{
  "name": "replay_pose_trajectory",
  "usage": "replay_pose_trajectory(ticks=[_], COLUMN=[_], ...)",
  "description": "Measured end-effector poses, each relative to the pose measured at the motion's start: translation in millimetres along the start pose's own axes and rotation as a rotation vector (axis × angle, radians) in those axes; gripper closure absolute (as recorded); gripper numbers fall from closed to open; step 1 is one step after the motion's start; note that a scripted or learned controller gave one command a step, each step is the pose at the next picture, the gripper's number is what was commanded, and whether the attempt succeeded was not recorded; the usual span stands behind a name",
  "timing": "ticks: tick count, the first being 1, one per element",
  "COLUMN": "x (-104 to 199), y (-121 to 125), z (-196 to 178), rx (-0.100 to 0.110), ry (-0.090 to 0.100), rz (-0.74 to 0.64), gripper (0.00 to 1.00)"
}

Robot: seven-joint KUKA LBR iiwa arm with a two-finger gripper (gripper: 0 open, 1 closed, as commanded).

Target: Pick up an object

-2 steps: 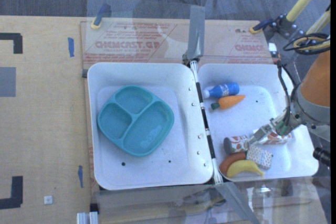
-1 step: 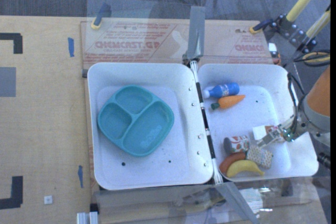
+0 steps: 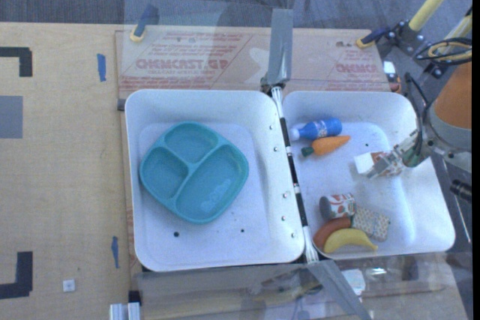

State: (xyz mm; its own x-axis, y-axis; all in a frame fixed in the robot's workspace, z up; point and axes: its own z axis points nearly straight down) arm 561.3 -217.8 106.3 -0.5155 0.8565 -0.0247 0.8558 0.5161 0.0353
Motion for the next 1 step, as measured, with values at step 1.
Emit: replay_pose_trajectory(ticks=[1], x=[-4.1], y=[3.0], z=[-15.2], rx=[-0.006], ry=[-0.014], rz=[-0.002], gripper=[1.00])
